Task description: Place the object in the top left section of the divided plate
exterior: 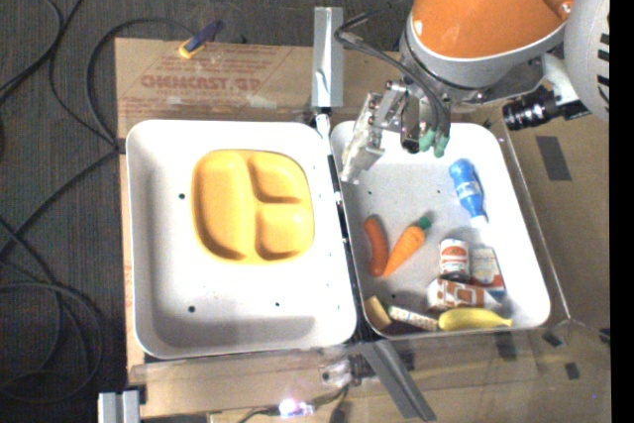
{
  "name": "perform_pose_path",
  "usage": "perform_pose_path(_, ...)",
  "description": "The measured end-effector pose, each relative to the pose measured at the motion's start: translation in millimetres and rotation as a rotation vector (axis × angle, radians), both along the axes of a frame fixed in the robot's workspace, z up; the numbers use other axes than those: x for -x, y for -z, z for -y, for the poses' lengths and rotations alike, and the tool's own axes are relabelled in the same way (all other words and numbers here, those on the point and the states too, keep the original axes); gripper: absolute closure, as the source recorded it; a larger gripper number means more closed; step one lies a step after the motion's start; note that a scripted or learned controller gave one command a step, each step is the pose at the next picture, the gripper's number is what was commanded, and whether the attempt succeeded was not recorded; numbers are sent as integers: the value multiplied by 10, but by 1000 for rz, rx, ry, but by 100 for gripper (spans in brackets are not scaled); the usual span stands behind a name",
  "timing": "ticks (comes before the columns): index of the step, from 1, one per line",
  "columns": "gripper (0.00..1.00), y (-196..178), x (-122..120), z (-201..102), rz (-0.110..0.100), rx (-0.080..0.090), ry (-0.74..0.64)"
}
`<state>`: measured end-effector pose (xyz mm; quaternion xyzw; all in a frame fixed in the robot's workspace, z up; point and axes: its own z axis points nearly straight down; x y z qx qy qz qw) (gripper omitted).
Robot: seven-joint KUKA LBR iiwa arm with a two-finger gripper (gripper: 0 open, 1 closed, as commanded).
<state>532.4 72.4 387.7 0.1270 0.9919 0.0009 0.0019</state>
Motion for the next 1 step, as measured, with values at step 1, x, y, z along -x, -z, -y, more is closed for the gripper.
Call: perform_pose_path(1,100,1137,452,8,-4,1,-137)
